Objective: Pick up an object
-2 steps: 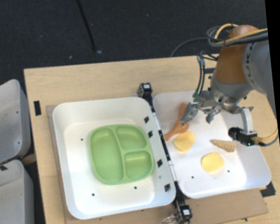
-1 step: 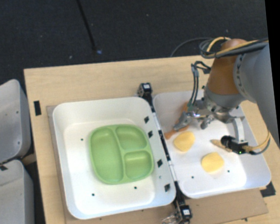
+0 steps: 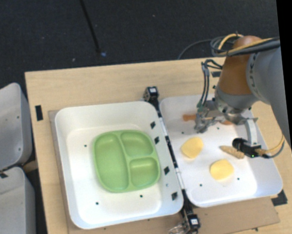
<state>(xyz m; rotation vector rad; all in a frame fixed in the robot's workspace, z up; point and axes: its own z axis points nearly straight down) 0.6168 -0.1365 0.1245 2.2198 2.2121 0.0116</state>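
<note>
My gripper hangs low over the back of the right bin, under the grey arm with its orange band. A thin orange stick lies just left of the gripper, and its right end is hidden by it. In front of the gripper, a pale yellow rounded piece rests on the bin floor. A second yellow piece sits further forward and to the right. A tan, elongated piece lies to the right, beside a black part of the arm's rig.
The left bin holds a green divided plate with three compartments. A ridge with black clips separates the two bins. Cables trail from the wrist along the back of the right bin. The wooden bench surrounds both bins.
</note>
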